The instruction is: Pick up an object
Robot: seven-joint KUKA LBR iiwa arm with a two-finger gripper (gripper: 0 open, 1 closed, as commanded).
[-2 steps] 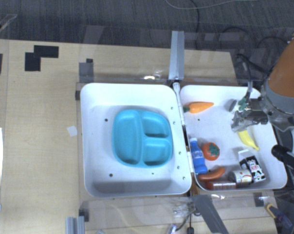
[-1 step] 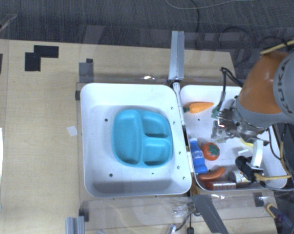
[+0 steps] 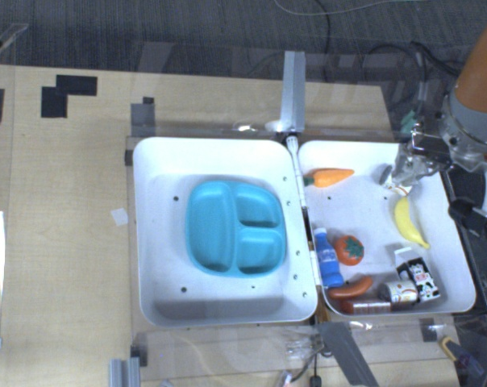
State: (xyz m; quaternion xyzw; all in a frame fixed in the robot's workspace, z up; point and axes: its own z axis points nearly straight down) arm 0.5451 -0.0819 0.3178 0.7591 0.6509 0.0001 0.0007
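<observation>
Where gripper (image 3: 401,176) hovers, curved yellow banana (image 3: 409,222)

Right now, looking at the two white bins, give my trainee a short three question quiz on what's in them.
1. True or false: the blue divided plastic tray lies in the right white bin.
2. Which thing lies nearest the pincer? A: yellow plastic banana B: red toy tomato C: blue bottle
3. Fill in: the orange toy carrot lies near the right bin's ___ edge.

Key: 1 false, it lies in the left white bin. 2 A. 3 far.
</observation>
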